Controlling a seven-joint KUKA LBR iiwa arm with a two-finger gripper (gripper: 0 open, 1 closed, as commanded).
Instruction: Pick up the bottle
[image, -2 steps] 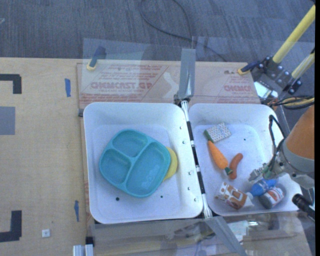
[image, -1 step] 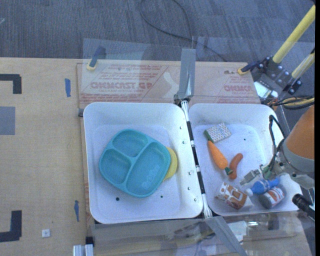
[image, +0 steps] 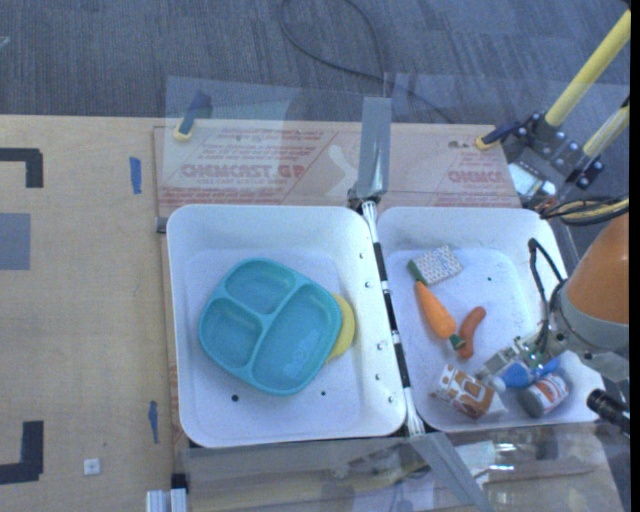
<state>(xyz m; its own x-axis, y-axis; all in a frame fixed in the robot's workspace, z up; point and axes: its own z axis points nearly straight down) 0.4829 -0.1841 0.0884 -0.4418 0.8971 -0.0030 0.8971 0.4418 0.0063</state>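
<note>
In the camera view we see the gripper (image: 517, 357) low in the near right corner of the right bin (image: 500, 262), its metal fingers pointing left from under the grey wrist and orange band. The bottle (image: 530, 385) — blue body, grey cap end — lies on its side directly beneath and just nearer to us than the fingertips, seemingly touching them. We cannot tell how wide the jaws stand, nor whether anything sits between them; the parts overlap too closely.

Just left of the gripper lies a small brown and white carton (image: 466, 391), tilted. Farther left and away from us are two carrot-shaped toys — a larger orange carrot (image: 434, 308) with a green top and a smaller reddish carrot (image: 467, 329) beside it. Beyond them, near the bin's far side, rests a small speckled grey block (image: 438, 265).

Well to the left of the gripper, the left bin (image: 200, 235) holds a teal divided plate (image: 268, 325) with three smooth compartments, and a yellow disc (image: 345, 326) peeks out from beneath its right edge. Both bins are shallow, white and faintly speckled.
</note>
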